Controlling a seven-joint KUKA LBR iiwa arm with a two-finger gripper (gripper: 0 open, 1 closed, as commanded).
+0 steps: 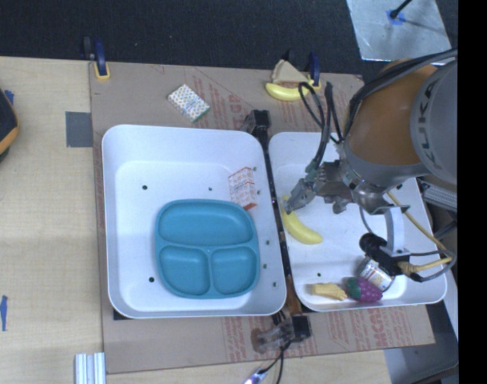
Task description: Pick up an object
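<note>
The arm (403, 126) hangs over the right bin (403, 298), its jaws low at the bin's 9 o'clock edge; whether they are apart or together I cannot tell. The banana (301, 230) lies just beside them at 5 o'clock, apparently not in their grip. It looks like a light, stiff, smooth toy, likely to slip; best gripped across its thick middle. A purple piece (366, 290) sits at the bin's 6 o'clock.
</note>
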